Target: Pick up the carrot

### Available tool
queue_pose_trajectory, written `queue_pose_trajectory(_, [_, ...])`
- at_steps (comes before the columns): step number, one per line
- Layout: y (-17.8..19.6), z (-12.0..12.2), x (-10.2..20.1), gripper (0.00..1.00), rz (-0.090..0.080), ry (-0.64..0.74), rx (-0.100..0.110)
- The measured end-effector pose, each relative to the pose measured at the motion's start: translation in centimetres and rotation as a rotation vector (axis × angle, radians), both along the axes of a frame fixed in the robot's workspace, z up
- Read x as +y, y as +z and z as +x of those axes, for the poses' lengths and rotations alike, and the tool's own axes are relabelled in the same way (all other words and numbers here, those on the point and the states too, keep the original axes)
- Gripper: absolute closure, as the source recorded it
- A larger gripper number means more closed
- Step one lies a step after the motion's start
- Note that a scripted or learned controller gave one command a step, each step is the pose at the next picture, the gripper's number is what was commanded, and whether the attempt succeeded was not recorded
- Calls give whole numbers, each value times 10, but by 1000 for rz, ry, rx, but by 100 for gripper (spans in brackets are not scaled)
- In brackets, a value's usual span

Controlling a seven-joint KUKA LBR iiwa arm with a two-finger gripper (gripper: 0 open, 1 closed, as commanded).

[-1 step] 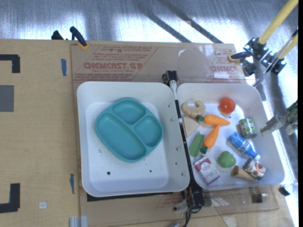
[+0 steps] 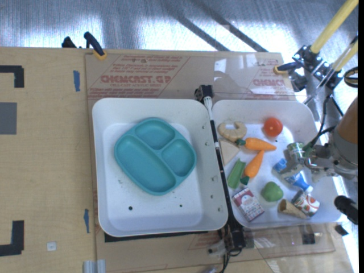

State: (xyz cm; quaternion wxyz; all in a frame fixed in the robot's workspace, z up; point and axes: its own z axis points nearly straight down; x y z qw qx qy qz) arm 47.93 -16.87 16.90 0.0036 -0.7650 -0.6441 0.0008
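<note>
Two orange carrots lie in the right bin (image 2: 310, 115). One carrot (image 2: 260, 145) lies crosswise with its green end to the left. The other carrot (image 2: 254, 164) slants down-left just below it, with its green end lowest. My gripper (image 2: 293, 155) hangs low over the bin's right part, a short way right of both carrots and touching neither. It stands beside small blue items (image 2: 281, 166). Nothing is visibly held.
The right bin also holds a bagel (image 2: 232, 131), a red tomato (image 2: 273, 127), a green vegetable (image 2: 235, 174), a green fruit (image 2: 272, 191), a red carton (image 2: 248, 203) and a cone (image 2: 297, 207). A teal divided plate (image 2: 154, 155) sits in the left bin (image 2: 108, 209).
</note>
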Motion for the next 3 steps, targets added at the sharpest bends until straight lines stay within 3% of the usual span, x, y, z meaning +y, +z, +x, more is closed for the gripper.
queue_pose_trajectory(1, [-53, 80, 62, 0, -21, -76, -38])
queue_pose_trajectory(2, [-57, 105, 64, 0, -12, -483, -50])
queue_pose_trajectory(3, [-54, 100, 56, 0, 11, -899, -83])
